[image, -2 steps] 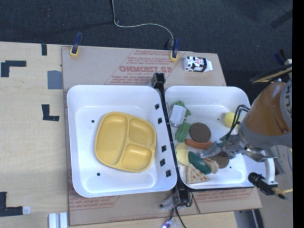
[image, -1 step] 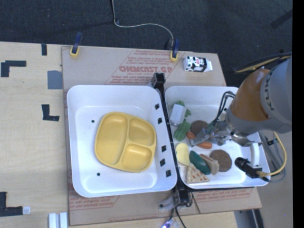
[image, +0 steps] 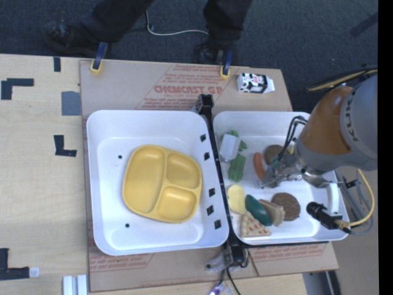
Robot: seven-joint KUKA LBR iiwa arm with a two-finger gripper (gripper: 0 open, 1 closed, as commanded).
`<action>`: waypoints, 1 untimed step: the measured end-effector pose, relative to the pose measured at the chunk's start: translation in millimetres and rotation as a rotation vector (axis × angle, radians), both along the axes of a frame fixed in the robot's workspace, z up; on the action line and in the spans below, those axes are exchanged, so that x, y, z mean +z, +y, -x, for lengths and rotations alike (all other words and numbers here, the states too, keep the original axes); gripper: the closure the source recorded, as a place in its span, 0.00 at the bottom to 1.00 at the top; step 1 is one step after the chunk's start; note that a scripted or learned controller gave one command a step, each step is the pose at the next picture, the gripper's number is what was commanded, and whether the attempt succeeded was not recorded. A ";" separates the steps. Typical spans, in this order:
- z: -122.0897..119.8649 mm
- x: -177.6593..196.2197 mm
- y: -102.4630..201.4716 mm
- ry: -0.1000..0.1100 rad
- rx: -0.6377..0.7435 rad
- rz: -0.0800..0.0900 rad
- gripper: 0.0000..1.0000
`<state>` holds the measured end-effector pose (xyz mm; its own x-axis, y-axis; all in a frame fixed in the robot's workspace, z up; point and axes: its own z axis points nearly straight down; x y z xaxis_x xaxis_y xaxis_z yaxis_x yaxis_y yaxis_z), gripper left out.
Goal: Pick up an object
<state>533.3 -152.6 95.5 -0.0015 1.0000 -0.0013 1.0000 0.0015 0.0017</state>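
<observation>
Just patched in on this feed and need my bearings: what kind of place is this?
Most likely a robotics lab's bin-picking test bench, not a kitchen. Two white bins sit on a clamped cardboard sheet, one bin holds toy food, and the hand works among it.

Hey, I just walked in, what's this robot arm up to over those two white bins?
The grey and orange arm's gripper is down in the right white bin, among small toy foods: an orange carrot-like piece, a brown round patty and a dark green piece. Nothing is visibly held. The left white bin holds a yellow divided plate.
</observation>
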 end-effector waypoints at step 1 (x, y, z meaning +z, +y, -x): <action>0.1 -0.4 0.1 0.000 0.000 0.000 0.00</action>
<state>533.2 -152.5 95.0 -0.0016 1.0000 -0.0011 1.0000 0.0016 0.0014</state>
